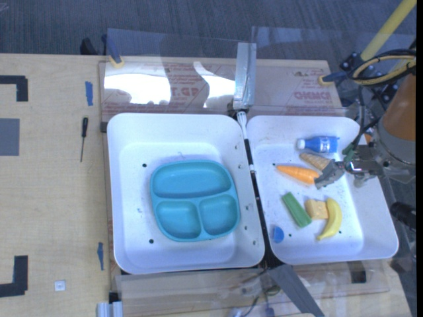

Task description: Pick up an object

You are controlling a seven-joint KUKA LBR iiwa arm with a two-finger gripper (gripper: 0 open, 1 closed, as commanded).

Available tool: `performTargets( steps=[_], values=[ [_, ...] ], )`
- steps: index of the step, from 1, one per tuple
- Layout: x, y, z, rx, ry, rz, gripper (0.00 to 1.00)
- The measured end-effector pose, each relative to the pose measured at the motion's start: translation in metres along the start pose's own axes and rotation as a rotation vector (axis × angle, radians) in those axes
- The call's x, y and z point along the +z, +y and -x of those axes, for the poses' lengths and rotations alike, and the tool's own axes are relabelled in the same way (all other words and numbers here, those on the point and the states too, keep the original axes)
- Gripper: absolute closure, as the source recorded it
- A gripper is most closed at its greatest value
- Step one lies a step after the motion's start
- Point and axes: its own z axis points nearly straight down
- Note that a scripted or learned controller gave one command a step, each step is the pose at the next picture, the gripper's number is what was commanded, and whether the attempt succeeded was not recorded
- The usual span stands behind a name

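Note:
The right bin [377,240] holds several toy foods. A blue bottle [318,144] lies at the back, with a tan bread piece [312,160] just in front of it. An orange carrot [297,173] lies mid-bin, pointing left. Toward the front are a green stick [296,210], a yellow block [317,209] and a banana [332,220]. My gripper [328,173] hangs over the bin from the right, right beside the carrot's right end and the bread piece. It is open, and I see nothing between its fingers.
The left bin [125,150] holds a teal divided plate [193,200]. A small blue cap [277,234] lies at the right bin's front left corner. A metal divider [244,78] and a clear panel stand behind the bins. Cables [383,68] hang at the upper right.

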Motion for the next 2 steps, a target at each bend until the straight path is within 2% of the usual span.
performTargets(
  steps=[1,2],
  values=[
    [0.137,0.070,0.027,-0.080,-0.005,0.012,0.00],
    [0.138,0.110,0.031,-0.090,-0.004,0.006,0.00]
  ],
)
